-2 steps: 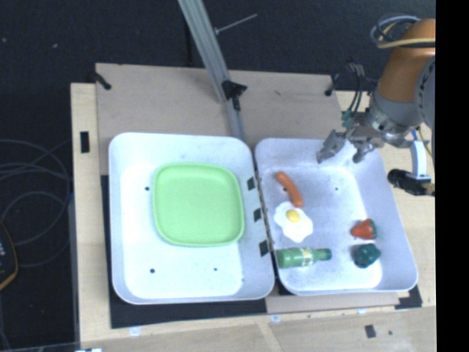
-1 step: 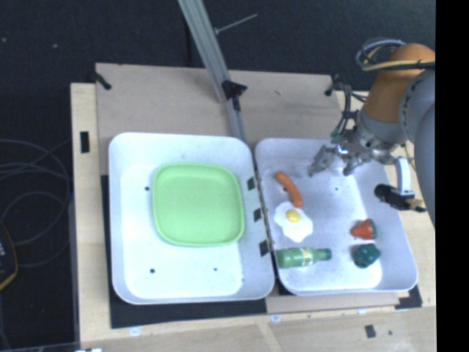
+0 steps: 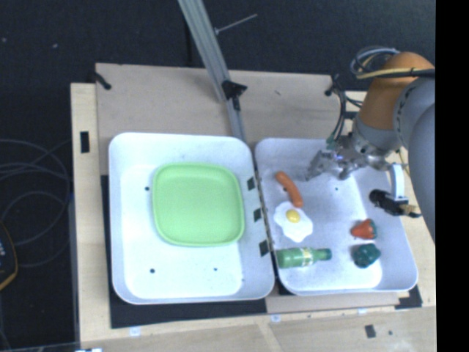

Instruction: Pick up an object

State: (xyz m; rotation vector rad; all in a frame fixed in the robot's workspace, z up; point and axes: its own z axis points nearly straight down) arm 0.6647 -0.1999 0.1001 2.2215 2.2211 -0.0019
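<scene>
A dark floor surrounds the pale worktop (image 3: 168, 101), which carries two white bins side by side. The left bin (image 3: 128, 218) holds only a green plate (image 3: 198, 204); all the small things lie in the right bin (image 3: 322, 284).

The gripper (image 3: 330, 171) stands over the upper part of the right bin, its fingers (image 3: 315, 170) spread apart with nothing between them. The nearest candidate is the orange sausage (image 3: 289, 188), just down and to the left of the fingers in the frame, lying flat with its long axis running from upper left to lower right. A grasp across its narrow width looks the likelier one (so the fingers would need to sit crosswise to that line).

Room is uneven. The sausage lies near the wall between the bins on its left, and the fried egg (image 3: 293, 222) is almost touching its lower end, so the freest approach seems to be from the right and above, where the bin floor is bare. The green bottle (image 3: 303, 256), red piece (image 3: 363, 229) and dark green piece (image 3: 366, 254) lie further down the frame, well apart from the fingers.
</scene>
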